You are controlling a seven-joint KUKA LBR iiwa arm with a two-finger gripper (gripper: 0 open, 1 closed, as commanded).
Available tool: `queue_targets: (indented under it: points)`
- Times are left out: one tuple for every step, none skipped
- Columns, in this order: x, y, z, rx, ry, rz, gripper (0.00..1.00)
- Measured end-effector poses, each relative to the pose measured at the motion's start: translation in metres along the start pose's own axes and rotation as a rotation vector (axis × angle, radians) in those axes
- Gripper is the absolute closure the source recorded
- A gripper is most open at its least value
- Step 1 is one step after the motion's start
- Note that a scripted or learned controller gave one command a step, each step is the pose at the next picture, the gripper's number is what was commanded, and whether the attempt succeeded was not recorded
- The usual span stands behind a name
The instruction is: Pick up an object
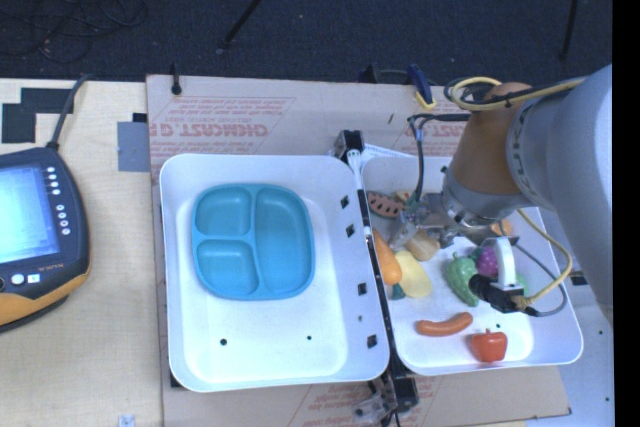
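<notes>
Plastic toy food lies heaped in the right bin (560,340), mostly against its left wall: an orange carrot-like piece (386,260), a yellow piece (413,277) just beside it, and a brown ridged item (384,205) nearer the far left corner. A green vegetable (461,277) and a purple cluster (487,259), perhaps grapes, sit near the middle. Toward the near edge rest a reddish-orange sausage (443,324) and, just beside it on the near right, a red tomato (489,345).

Above the heap, the gripper (420,235) reaches down into the far-left part of this bin, its tip among the pieces there; a pale tan object (424,246) lies right at it. Whether it is spread or pinching anything cannot be told, since the wrist and cables cover it. The grey arm (575,155) with its orange band (487,155) enters over the bin's far right corner, and a black and white cabled fitting (505,280) hangs by the green vegetable.

In the left bin (200,345), a blue divided plate (252,241) with three compartments sits toward the far side. Both bins rest on a cardboard sheet (240,120) on the bench. A control pendant (35,230) with a lit screen lies at the bench's left edge.
</notes>
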State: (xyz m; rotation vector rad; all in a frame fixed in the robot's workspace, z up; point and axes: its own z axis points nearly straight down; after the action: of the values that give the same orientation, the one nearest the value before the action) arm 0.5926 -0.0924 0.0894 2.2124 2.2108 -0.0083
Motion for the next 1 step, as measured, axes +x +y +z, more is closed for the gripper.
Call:
queue_targets:
  points:
    - [-0.0051,0.0511,0.0026,0.013,0.008,0.0,0.0]
